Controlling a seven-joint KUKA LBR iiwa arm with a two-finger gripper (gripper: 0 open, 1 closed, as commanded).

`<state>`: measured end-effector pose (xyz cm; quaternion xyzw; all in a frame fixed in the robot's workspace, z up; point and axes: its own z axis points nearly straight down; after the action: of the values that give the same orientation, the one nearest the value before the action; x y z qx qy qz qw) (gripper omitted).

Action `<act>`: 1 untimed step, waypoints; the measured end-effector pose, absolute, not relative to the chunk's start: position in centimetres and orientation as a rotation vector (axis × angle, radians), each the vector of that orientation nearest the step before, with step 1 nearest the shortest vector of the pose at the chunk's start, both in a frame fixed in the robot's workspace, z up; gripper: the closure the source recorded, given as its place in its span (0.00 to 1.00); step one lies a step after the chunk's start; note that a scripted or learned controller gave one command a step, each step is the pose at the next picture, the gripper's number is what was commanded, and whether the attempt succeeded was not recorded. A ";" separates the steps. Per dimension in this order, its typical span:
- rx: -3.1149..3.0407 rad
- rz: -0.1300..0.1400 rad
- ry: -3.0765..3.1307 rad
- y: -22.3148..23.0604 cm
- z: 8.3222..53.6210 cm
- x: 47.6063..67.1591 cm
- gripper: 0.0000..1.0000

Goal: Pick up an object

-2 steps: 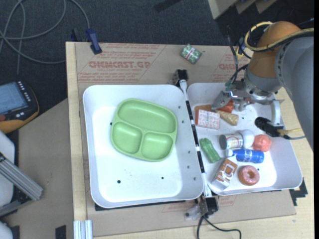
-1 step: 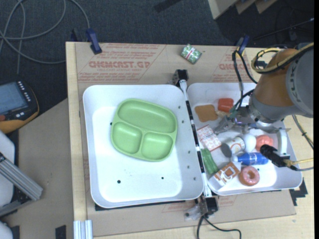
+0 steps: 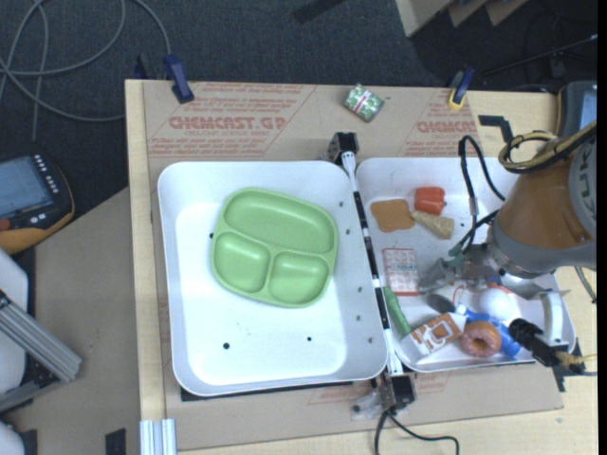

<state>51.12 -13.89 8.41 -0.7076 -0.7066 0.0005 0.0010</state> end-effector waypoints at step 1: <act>-2.226 -0.004 -2.222 -13.9 9.6 51.3 1.00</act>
<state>51.33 -13.88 9.55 -0.7076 -0.7066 -0.0013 -0.0017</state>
